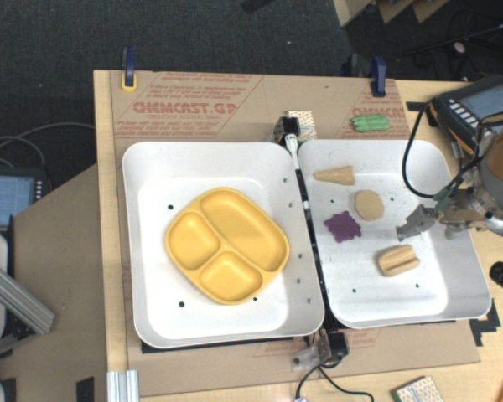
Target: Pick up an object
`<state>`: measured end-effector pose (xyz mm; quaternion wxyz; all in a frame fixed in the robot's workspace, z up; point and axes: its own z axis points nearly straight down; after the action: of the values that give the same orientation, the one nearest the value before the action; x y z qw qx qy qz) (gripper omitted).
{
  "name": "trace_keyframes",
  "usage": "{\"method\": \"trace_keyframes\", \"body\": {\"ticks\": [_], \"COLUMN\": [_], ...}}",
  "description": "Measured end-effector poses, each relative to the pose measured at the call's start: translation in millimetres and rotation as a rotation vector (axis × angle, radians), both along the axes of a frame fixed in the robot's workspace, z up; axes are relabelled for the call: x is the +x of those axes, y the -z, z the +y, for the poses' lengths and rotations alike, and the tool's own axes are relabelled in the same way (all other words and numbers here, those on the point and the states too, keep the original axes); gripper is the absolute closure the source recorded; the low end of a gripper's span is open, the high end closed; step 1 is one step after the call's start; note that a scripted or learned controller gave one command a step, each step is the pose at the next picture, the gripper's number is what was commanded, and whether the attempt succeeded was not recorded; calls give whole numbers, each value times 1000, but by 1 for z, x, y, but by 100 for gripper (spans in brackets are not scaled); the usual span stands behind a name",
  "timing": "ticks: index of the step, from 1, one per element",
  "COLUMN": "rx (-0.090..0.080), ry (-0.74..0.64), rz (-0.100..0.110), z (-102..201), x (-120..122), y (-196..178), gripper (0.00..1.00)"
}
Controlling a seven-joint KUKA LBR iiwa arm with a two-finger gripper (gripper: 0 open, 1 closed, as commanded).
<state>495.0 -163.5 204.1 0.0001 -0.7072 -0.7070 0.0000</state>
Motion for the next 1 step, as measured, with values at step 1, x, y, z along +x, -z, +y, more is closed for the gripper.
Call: {"method": "trace_keyframes", "body": {"ticks": [1], "rx": [0], "ry": [2], "rz": [4], "z": [-40], "x": [15], "y": [125], "gripper": [0]}}
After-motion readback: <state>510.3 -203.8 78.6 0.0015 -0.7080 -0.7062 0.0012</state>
